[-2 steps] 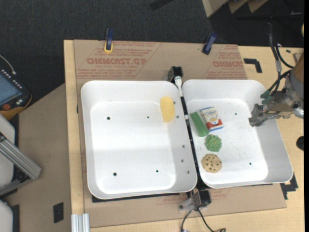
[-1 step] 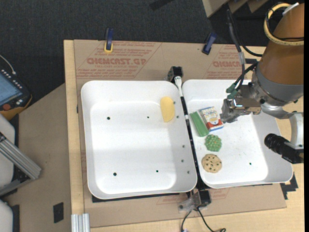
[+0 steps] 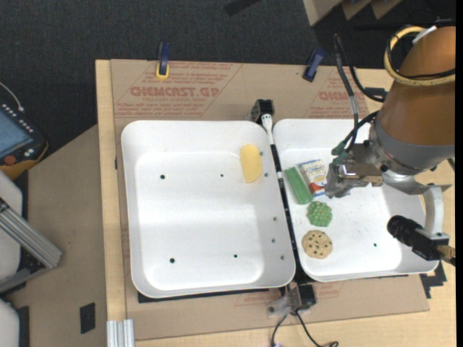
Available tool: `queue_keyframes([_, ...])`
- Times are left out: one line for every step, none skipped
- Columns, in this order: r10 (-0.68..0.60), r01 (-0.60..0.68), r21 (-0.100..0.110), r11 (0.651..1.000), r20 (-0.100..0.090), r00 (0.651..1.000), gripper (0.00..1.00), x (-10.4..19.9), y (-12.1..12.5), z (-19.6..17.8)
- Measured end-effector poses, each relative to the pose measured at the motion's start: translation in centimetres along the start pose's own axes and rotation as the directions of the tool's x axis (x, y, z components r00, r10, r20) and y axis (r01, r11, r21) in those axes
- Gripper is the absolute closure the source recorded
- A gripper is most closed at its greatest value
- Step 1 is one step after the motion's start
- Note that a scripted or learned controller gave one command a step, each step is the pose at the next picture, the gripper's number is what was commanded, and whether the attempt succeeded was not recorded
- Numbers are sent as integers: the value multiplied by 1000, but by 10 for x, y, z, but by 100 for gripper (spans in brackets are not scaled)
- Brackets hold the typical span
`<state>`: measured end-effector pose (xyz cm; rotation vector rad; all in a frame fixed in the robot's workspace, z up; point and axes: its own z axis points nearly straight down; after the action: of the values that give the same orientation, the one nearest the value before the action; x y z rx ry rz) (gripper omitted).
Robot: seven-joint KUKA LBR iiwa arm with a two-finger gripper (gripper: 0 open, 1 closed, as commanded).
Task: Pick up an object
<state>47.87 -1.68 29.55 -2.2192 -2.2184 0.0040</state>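
Observation:
My gripper (image 3: 338, 185) hangs over the middle of the right bin (image 3: 362, 262), just right of a small white carton with red and blue print (image 3: 313, 176). A green bar (image 3: 296, 184) lies left of the carton, by the bin's left wall. Below the gripper sit a green broccoli piece (image 3: 319, 213) and a round chocolate-chip cookie (image 3: 317, 244). A yellow oblong piece (image 3: 251, 163) lies in the left bin (image 3: 188, 266), near its upper right corner. The gripper's body partly hides the carton's right edge.
The bins stand side by side on a cardboard sheet (image 3: 217, 85) held by blue clamps (image 3: 163, 55) at the back. A black divider strip (image 3: 278, 194) runs between the bins. The arm's orange band (image 3: 427, 85) looms over the right bin's far right.

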Motion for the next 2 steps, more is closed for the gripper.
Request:
queue_keyframes([-5, 5, -14, 1000, 0, 1000, 100, 30, 1, -74])
queue_keyframes([-3, 3, -9, 1000, 2, 1000, 100, 28, 1, -81])
